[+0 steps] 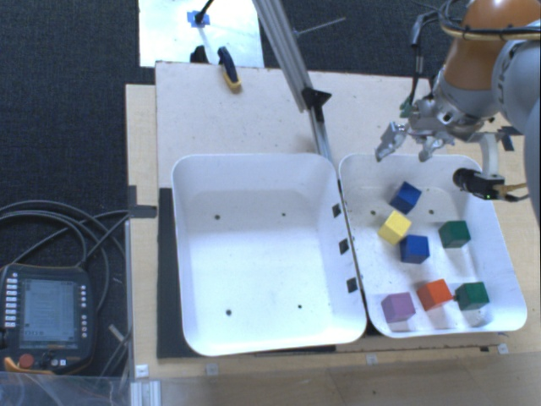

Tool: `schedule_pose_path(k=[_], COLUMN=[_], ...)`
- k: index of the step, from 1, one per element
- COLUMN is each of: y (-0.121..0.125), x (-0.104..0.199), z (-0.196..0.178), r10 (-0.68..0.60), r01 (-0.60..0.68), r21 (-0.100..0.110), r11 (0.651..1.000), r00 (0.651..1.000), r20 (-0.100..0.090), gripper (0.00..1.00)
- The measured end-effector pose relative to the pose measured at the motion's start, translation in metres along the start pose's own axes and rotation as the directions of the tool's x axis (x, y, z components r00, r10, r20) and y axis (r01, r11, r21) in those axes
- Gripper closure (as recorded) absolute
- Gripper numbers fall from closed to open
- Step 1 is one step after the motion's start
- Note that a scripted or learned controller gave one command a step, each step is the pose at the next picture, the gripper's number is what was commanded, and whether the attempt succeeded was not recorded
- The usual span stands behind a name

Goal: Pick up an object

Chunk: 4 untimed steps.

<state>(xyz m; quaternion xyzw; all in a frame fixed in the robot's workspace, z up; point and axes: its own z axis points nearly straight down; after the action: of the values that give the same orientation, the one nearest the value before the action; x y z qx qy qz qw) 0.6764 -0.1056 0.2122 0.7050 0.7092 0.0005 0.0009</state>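
The bench (254,108) bears 2 white bins: left bin (182,227), right bin (499,252), side by side.

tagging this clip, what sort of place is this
Probably a robotics lab bench: a grey-and-orange arm over two white bins, coloured cubes for grasping practice, and a teach pendant with cables.

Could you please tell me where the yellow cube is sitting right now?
The yellow cube lies in the right bin, toward its left side, between two blue cubes: one up-right, one down-right.
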Motion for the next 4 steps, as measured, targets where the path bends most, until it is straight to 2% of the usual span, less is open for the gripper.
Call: schedule_pose_path(k=[1, 3, 4], y=[0.000, -0.010, -0.008], x=[0.000, 0.004, 0.004], z=[0.000, 0.105, 0.090], r10=[0.000, 0.002, 0.000], r01=[0.000, -0.002, 0.000], r21=[0.000, 0.004, -0.004], r11=[1.000, 1.000, 1.000], r00=[1.000, 1.000, 1.000], r20=[0.001, 0.000, 0.001], gripper=[0.00, 0.00, 1.00])
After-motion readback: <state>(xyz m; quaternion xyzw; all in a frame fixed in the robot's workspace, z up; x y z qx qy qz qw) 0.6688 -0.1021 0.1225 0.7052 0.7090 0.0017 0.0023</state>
